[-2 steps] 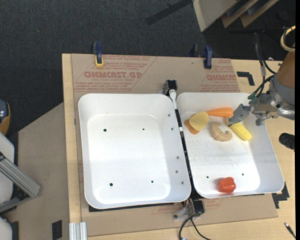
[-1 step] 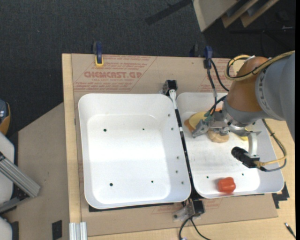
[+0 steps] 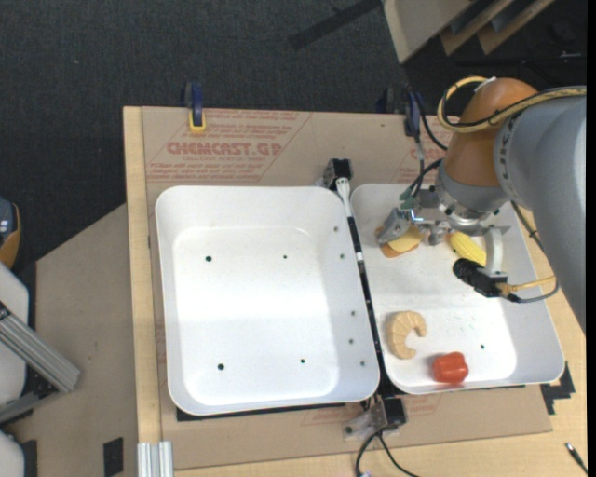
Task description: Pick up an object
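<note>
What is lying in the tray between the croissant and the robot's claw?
Nothing: in the camera view, bare white floor of the right tray separates the croissant from the claw, which hovers by a yellowish food piece.

One fixed overhead camera, slanted down over both white bins [image 3: 261,200]; moderately near

A dark grey carpeted floor [image 3: 112,56] fills the frame from nine to twelve o'clock. A brown cardboard-covered bench board [image 3: 233,144] with red printed lettering sits centrally, held at twelve by a blue-and-yellow clamp [image 3: 195,104]. Pale wooden furniture [image 3: 456,23] stands at one o'clock. A silver aluminium rail [image 3: 33,349] lies at eight.
</note>
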Motion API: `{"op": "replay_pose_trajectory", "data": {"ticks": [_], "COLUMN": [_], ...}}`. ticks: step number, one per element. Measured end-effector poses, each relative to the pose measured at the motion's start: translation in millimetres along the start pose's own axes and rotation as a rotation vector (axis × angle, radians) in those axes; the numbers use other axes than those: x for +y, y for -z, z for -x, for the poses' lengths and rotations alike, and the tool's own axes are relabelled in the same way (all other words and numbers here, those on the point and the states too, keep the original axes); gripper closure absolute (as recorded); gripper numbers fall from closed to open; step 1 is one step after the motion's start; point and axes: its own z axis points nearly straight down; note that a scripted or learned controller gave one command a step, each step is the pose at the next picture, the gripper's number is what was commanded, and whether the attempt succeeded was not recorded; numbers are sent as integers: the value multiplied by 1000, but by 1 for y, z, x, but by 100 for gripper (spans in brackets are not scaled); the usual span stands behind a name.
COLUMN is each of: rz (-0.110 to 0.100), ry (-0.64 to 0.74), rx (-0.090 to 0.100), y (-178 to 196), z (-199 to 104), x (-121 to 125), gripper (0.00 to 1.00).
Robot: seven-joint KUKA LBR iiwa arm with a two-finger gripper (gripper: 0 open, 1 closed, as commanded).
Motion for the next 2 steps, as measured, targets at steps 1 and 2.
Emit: {"op": "replay_pose_trajectory", "data": {"ticks": [1, 2], "rz": [-3, 9], "ry": [-1, 8], "rx": [1, 5], "y": [0, 108], "z": [-7, -102], "x": [8, 28], "gripper": [0, 0]}}
